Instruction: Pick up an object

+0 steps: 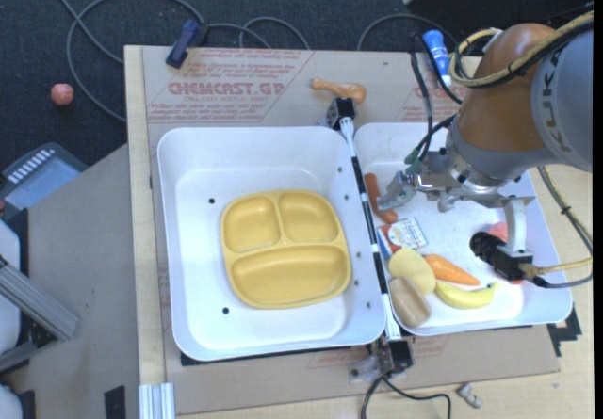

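My gripper [419, 201] hangs over the upper left part of the right bin [546, 309], open, with bare bin floor between its fingers. Just left of it lies a reddish sausage [372, 189] along the bin's left wall, with a small orange piece [387, 216] below it. Nearer the front are a white packet with red print [408, 234], a pale yellow rounded fruit [411, 265], a carrot [452, 269], a banana [465, 296] and a brown oval piece [408, 302]. A red thing [498, 232] peeks out at the right.
The left bin [179, 172] holds a yellow divided plate [283, 248]. A tan toy piece [340, 88] lies on the board behind the bins, and a blue marker [436, 52] lies behind the right bin. Cables run across the floor.
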Available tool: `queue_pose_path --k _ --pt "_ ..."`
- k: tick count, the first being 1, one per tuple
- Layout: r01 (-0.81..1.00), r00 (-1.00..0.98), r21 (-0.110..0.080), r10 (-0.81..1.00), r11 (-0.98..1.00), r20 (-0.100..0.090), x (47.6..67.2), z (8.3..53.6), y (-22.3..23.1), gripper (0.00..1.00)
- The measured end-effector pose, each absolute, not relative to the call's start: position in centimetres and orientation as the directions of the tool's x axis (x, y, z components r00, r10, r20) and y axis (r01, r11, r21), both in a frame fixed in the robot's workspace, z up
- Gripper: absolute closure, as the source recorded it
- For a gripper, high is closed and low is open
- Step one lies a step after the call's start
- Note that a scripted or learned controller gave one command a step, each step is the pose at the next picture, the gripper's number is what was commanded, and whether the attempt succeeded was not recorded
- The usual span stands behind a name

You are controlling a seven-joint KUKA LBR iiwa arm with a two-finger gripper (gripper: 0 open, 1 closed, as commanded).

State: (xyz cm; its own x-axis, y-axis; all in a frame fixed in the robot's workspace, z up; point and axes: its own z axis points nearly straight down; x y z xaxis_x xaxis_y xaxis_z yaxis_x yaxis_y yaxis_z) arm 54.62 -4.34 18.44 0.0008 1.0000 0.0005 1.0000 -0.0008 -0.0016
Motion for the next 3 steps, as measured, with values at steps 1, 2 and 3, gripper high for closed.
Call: queue_pose_path --k 1,2,3 --pt "1.000 0.002 -0.003 1.000 -0.002 0.000 50.1 9.8 -9.7 0.00" --pt "1.000 0.000 0.001 1.000 0.000 0.000 56.6 8.5 -11.9 0.00" --pt "1.000 0.000 0.001 1.000 0.000 0.000 63.0 8.5 -11.3 0.00"
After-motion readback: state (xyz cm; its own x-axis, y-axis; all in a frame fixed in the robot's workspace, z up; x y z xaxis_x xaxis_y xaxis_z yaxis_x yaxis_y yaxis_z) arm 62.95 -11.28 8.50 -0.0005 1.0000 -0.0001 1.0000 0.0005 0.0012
